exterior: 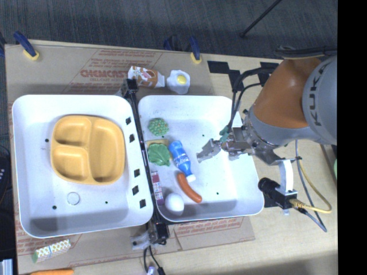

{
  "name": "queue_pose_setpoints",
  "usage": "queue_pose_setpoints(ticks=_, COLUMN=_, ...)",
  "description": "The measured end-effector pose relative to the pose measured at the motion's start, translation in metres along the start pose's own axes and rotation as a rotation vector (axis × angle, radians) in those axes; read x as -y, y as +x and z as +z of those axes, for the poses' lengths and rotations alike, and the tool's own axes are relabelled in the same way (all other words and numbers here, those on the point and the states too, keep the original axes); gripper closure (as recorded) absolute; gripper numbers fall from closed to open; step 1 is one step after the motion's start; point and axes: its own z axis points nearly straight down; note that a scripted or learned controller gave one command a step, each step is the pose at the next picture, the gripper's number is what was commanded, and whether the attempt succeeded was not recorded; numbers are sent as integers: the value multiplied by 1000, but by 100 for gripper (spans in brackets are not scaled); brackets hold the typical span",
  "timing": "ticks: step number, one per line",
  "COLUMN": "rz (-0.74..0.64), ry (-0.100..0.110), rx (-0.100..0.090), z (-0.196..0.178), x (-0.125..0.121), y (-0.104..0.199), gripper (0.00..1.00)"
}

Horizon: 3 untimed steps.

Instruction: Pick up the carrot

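Tool (207, 150) hangs over the right bin (229, 110), fingers spread and empty. Beyond it the carrot (189, 188) lies near the front wall, touching the blue bottle (180, 157) and close to a white egg (174, 203); descending there risks nudging either neighbour.

2 white bins (34, 211); 1 yellow tray (89, 148); 1 carrot (189, 188); 1 blue bottle (180, 156); 1 egg (174, 203).

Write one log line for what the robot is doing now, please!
phase: reaching | gripper: above right bin, holding nothing | carrot: lying in right bin, untouched, beside blue bottle
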Motion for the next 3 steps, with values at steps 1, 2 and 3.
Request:
queue_pose_setpoints(ticks=1, rz=61, ry=-1, rx=0, z=144, x=-3, y=39, gripper=0)
queue_pose_setpoints(ticks=2, rz=223, ry=2, rx=-2, z=144, x=12, y=40, gripper=0)
queue_pose_setpoints(ticks=3, rz=486, ry=-1, rx=0, z=144, x=4, y=38, gripper=0)
